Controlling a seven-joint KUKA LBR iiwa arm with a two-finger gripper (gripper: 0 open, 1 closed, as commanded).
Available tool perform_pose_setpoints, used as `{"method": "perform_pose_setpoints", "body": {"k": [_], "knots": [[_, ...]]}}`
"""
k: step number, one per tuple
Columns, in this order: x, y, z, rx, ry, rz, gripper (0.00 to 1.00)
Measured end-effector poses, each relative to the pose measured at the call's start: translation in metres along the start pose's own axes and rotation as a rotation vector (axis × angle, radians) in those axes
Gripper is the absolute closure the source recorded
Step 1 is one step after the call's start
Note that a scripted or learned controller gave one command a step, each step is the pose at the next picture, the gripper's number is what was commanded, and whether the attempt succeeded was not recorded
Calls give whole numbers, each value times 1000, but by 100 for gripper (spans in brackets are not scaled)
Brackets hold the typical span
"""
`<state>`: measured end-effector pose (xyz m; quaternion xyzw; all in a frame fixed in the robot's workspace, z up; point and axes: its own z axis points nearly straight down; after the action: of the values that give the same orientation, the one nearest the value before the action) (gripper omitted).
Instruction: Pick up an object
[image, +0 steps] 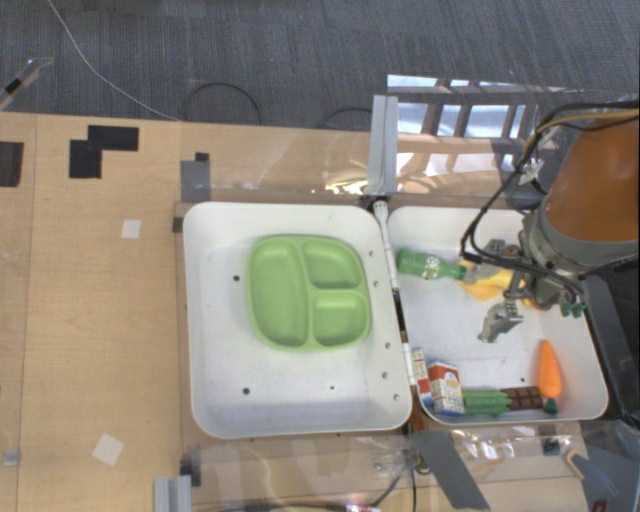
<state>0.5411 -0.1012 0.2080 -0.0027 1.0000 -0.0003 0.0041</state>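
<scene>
Evidently the pincer (500, 322) hangs right of centre frame, empty, jaws' state untellable, over the right bin (600, 395); the yellow banana-like toy (484, 288) just above-left looks light, stiff, smooth; best gripped across its middle.

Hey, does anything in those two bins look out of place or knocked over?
Nothing looks spilled or broken. The green bottle lies on its side in the right bin, and the carton leans in its near corner. The green tray sits flat in the left bin.
</scene>
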Motion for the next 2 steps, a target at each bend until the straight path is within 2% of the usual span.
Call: {"method": "perform_pose_setpoints", "body": {"k": [1,2], "knots": [[10,-38,98,-2,7,-151,0],[-88,-12,120,2,2,37,0]]}}
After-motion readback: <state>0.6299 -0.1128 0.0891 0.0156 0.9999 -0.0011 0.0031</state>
